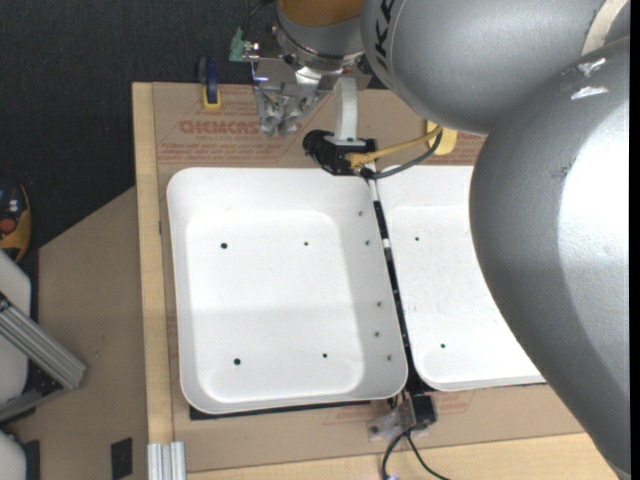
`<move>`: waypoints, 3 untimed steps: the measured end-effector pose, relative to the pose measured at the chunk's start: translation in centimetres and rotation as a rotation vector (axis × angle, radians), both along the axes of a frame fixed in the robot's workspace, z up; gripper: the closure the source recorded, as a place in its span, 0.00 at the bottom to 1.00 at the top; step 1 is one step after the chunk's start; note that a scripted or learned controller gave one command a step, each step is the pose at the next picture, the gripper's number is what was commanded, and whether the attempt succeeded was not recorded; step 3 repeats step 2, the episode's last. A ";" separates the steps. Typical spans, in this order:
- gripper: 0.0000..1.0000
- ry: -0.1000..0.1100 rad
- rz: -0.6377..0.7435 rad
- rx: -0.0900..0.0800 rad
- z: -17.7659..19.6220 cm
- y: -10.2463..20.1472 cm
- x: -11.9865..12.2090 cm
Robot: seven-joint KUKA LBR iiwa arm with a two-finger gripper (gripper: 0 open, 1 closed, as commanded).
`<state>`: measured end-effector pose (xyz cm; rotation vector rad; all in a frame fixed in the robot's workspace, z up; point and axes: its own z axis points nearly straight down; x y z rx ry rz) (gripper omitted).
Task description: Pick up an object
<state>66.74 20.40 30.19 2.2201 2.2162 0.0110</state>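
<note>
Above the far edge of the left bin, I see the gripper pointing down over the brown board, nothing between its fingers. I cannot tell their spread. No object to pick shows. My arm covers much of the right bin.

Single fixed overhead camera, slanted down over both bins
</note>
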 end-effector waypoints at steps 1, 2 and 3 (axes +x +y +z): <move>1.00 -0.001 -0.003 -0.001 4.9 -4.3 0.0; 1.00 0.018 0.006 -0.002 -4.6 0.7 -0.3; 1.00 0.018 0.006 -0.002 -4.6 0.7 -0.3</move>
